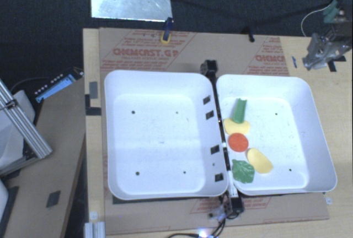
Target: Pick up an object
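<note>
Toys hug the right bin's [309,121] left wall; pincer [325,52] state unclear.

The tool [325,49] hangs behind the right bin [309,121]; five toys [242,140] lie along that bin's left wall, far from it.

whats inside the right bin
Along the right bin's left wall: a green stick, pale yellow piece, orange disc, yellow oval, green leafy piece. Whatever lies beneath them is covered.
</note>
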